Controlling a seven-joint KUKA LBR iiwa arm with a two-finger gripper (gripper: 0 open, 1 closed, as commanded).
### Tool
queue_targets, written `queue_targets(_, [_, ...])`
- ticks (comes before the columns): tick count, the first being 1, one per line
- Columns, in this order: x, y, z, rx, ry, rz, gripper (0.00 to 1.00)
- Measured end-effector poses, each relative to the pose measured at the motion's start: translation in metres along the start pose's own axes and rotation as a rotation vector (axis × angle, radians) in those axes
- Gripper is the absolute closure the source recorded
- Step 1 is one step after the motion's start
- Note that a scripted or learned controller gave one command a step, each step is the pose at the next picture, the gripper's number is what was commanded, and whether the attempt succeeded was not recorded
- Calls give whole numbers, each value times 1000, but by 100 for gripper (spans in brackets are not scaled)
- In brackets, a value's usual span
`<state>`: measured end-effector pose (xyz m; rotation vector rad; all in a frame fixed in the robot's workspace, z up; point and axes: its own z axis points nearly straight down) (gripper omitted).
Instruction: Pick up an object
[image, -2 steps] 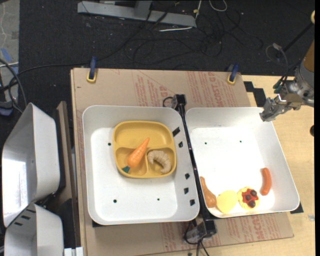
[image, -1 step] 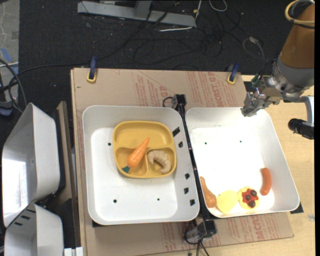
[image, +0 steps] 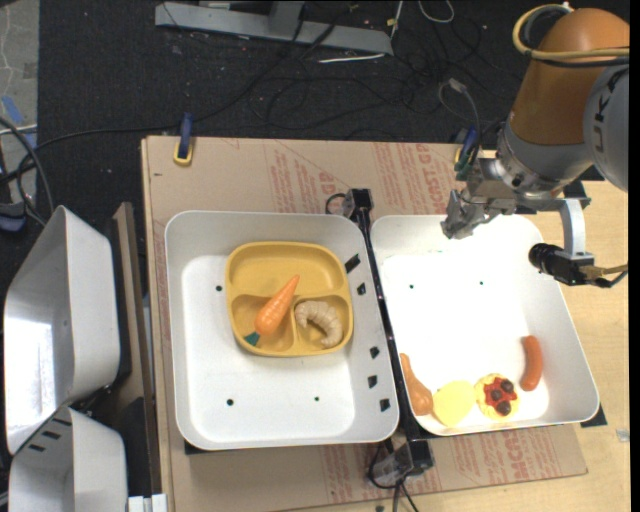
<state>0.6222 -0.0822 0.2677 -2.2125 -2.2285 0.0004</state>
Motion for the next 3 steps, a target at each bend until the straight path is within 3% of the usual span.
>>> queue_targets(3, [166,15,31,-1,0,-1,100])
